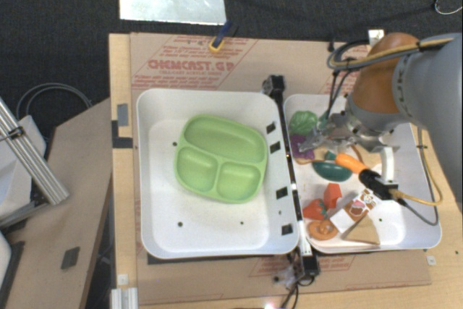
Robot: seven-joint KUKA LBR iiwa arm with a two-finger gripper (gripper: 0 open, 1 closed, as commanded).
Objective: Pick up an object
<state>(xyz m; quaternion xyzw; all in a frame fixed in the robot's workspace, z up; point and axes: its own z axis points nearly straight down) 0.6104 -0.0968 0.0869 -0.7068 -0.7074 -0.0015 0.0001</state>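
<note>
Toys are lying heaped in the right bin [427, 228], which is where the pick has to happen. Nearest the camera a tan wedge [364, 231] and an orange disc [323, 229] are sitting against the front wall, with red pieces [327, 200] just behind them. Further back a dark green piece [333, 170] and a carrot [349, 162] are lying side by side. The gripper [327, 132] is hanging low over a purple piece [305, 148] and a green leafy toy [304, 121]; whether it is open or closed I cannot tell. It appears to be reaching, not yet lifting. Next would come a straight descent and a firm close. The divider between the bins is crowding that spot closely. The left bin [155, 155], holding a green tray [221, 158], is offering more room.
</note>
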